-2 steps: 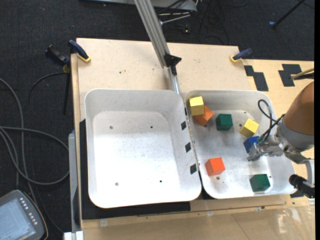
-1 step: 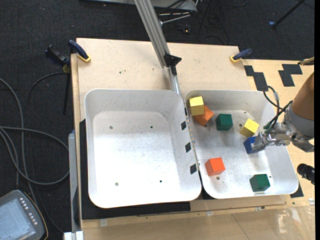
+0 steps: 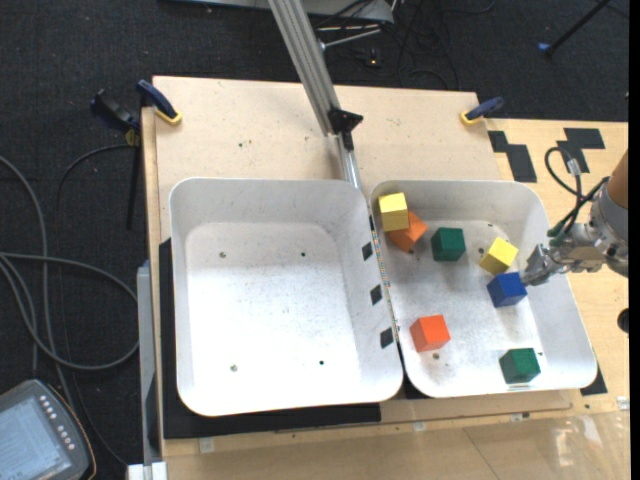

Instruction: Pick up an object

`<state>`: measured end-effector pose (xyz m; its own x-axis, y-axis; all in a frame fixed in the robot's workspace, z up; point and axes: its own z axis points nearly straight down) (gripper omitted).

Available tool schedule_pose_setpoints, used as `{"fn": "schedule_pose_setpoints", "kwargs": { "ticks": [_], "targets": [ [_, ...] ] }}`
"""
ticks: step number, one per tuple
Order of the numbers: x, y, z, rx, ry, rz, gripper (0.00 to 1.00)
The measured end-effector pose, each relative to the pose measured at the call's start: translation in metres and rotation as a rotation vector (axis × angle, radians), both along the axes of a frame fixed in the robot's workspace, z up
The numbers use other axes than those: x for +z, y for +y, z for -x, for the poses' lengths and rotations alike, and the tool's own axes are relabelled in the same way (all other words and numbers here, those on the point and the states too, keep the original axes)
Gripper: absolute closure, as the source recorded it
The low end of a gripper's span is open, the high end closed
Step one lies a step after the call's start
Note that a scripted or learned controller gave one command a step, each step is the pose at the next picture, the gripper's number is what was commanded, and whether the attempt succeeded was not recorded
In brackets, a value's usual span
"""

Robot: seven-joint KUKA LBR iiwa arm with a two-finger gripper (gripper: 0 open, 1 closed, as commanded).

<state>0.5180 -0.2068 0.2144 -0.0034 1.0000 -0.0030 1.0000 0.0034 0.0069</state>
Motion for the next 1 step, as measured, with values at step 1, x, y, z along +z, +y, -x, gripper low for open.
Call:
{"fn": "schedule_pose_setpoints", "kwargs": {
  "ticks": [1],
  "targets": [
    [0.0009, 0.043, -0.0015, 0.004, 0.005, -0.004, 1.0]
  ]
}}
